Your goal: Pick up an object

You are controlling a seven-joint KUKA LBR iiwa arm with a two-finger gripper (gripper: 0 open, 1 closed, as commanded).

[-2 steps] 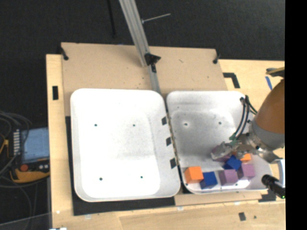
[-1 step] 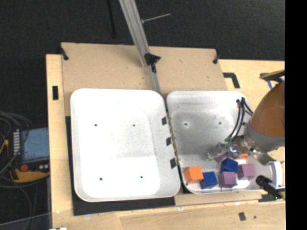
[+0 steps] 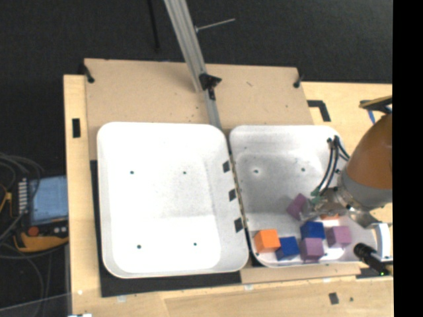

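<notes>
blocks (image 3: 303, 242) bunched in right bin's (image 3: 277, 150) near corner; end effector (image 3: 328, 207) low over them, grip state probably hidden, can't tell.

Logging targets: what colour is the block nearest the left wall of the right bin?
Orange. The block shows plainly in the camera view, beside a blue block.

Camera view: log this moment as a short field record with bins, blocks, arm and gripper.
left bin: white, no blocks in it
right bin: holds all blocks, clustered at its near right corner
blocks: orange; blue; purple
arm: over right bin's right side
gripper: beside the blocks, grasp unclear
</notes>
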